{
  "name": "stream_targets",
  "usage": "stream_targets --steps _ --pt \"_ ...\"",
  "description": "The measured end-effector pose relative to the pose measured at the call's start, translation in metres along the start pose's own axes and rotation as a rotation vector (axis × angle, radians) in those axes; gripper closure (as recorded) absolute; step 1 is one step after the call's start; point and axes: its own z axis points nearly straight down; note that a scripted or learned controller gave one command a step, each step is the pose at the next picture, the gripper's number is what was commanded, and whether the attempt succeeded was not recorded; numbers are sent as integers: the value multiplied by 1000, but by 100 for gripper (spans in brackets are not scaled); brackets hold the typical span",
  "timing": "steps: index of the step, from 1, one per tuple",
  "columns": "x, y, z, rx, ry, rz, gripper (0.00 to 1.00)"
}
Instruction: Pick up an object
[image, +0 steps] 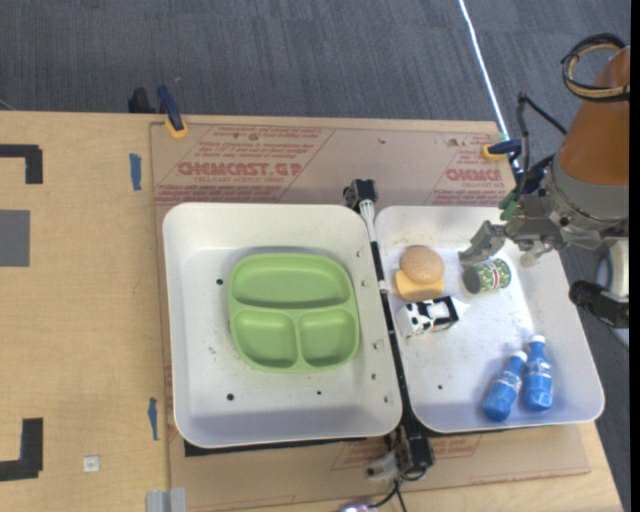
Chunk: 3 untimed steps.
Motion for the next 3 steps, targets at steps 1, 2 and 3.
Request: stream_targets --steps 1,2,3 --pt "-41 4 47 1 1 -154 0" --pt "-67 32 166 -2 0 232 0" --pt "-67 33 155 -5 0 233 100"
